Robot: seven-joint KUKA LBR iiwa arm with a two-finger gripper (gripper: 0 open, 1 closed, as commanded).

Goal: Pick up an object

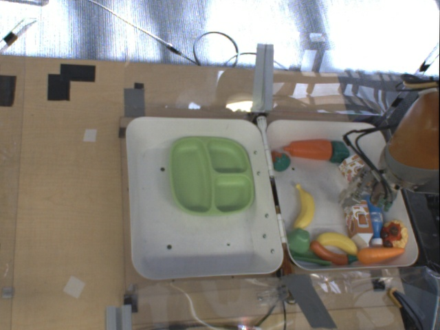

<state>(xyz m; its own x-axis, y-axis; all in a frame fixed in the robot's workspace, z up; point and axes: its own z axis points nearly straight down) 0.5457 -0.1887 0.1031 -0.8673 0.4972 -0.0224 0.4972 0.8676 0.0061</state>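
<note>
A pale wood-grain counter (62,198) carries black tape squares and cables along its far edge. The left bin (148,253), smooth white plastic, holds a glossy green divided tray (210,174). The right bin (323,174) holds toy food: a long carrot (311,149), a curved banana (304,207), a small box (358,220). The gripper (368,191) hangs over the box; its state cannot be told.

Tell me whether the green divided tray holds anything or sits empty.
Empty. The green divided tray lies flat in the left bin, and all three of its compartments show bare green; the toy foods are in the right bin.
</note>
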